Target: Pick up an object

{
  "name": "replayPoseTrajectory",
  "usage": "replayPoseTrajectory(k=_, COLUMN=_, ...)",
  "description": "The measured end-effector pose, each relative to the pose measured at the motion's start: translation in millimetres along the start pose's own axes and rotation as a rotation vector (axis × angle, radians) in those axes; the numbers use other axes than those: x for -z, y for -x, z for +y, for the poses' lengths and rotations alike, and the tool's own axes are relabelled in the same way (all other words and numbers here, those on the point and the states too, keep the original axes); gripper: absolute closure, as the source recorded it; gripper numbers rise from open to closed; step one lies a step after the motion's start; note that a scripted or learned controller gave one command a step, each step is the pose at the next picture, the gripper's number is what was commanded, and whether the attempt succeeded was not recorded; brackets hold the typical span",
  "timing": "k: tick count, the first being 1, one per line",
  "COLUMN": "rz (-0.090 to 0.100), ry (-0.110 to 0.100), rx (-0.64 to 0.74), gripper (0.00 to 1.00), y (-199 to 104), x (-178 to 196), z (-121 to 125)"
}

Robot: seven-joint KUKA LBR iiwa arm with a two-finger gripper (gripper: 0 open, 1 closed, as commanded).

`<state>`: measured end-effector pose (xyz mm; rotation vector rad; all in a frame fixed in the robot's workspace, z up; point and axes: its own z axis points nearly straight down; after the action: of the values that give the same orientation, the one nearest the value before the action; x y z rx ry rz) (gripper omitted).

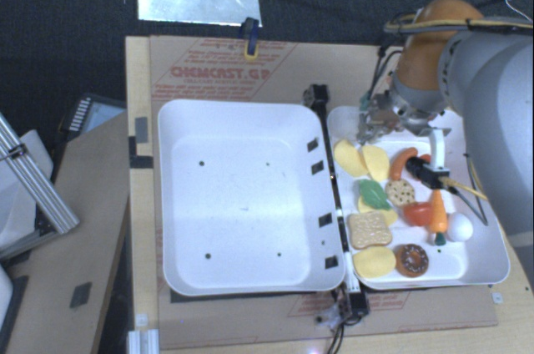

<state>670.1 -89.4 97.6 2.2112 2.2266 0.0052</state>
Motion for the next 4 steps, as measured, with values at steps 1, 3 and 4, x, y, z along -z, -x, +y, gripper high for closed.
replayPoseTrajectory(k=1, rz=0.001, ry=0.005, rx=0.002, gripper=1.0, y=-47.5, x=93.3, z=1.4)
replayPoseTrajectory(k=3, rz=0.002, ry=-0.006, rx=0.003, gripper=1.0, y=-195.3, x=84.2, z=-0.4)
replayPoseTrajectory(k=4, rz=0.001, ry=-0.002, rx=0.001, gripper=1.0, y=-191.2, x=97.5, z=1.2)
